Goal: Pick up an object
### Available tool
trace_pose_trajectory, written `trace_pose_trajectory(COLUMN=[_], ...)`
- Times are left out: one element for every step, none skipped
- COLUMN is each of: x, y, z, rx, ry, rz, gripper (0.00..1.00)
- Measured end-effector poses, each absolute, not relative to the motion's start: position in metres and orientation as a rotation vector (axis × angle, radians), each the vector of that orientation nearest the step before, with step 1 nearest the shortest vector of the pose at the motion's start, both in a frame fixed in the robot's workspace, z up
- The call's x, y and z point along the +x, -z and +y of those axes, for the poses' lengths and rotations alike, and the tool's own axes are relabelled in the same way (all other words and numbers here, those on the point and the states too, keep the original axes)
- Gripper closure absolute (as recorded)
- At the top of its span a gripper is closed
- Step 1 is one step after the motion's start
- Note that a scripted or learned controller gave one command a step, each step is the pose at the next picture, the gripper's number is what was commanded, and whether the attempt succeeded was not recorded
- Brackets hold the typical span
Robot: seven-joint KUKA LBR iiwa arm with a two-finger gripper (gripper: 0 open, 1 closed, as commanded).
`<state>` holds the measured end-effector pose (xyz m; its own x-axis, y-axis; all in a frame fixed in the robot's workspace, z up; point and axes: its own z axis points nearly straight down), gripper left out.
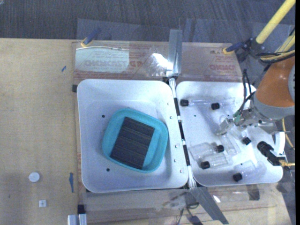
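Note:
A turquoise dish [136,139] with a dark ribbed block [132,142] in it lies in the left bin [89,125]. Several clear plastic vials with black caps lie scattered in the right bin [197,90]; one is at the back [199,102], one in the middle [208,150] and one near the front [244,170]. The arm, with its orange band [277,86], reaches in from the right. My gripper [230,123] hangs low over the right half of the right bin, among the clear vials. Glare and clear plastic blur what lies under it.
A metal divider [179,125] separates the two bins. Taped clear sheeting [122,60] lines the bench behind them. Black cables [248,97] and a yellow rod [276,15] stand at the upper right. Bare wooden bench [33,116] stretches to the left.

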<state>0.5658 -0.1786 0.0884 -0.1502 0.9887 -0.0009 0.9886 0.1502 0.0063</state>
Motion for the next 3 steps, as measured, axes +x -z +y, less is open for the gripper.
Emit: trace_pose_trajectory(x=[0.595,0.624,0.658], y=[-0.089,-0.088,-0.088], z=[-0.138,-0.189,-0.137], rx=[1.998,1.928,1.879], ry=[-0.010,-0.003,0.036], rz=[2.412,2.471,2.549], gripper=[0.00,0.00,0.00])
